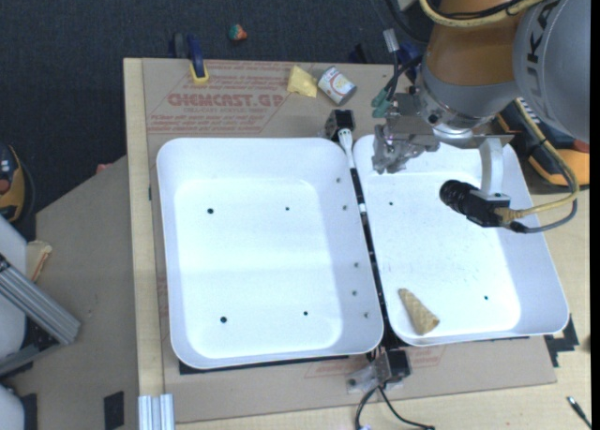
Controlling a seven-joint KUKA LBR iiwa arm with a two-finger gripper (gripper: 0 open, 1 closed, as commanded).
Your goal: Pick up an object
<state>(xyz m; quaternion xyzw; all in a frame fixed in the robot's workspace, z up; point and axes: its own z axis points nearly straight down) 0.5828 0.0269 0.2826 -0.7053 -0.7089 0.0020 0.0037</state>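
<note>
Two white bins side by side on bench: left bin (253, 259), right bin (459, 259). One tan wedge (419, 311) lies in right bin near front edge, left of middle, narrow tip pointing toward far side. Gripper (388, 158) hangs over far left corner of right bin, close to divide between bins, well apart from tan wedge. Gripper wide or narrow: cannot tell from this angle. Beyond bins on board: yellow scrap (302, 82), small white box (336, 85) just beside it, blue clamp (196, 58) at far edge.
</note>
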